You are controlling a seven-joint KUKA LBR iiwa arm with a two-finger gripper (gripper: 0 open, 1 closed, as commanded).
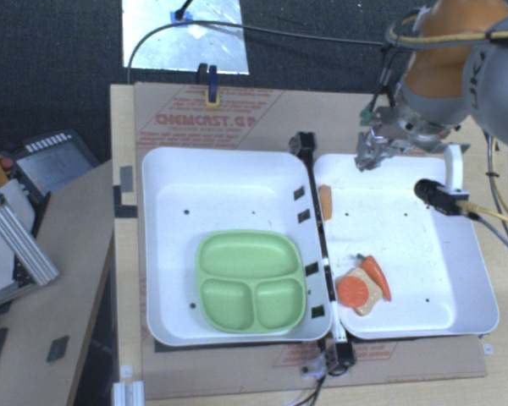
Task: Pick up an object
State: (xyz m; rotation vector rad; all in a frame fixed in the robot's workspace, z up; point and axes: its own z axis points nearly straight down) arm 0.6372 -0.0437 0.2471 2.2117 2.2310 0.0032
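Note:
The gripper hangs over the far edge of the right bin, its metal tip pointing down with nothing visible between its parts. In the right bin's near left corner lie a red round toy tomato, an orange carrot and a tan piece under them, clustered and touching. A small orange block rests against the bin's left wall. The gripper is well behind these objects and apart from them.
The left bin holds a green divided plate. A black divider runs between the bins. A black cable fitting lies over the right bin's far right side. Cardboard lies under both bins.

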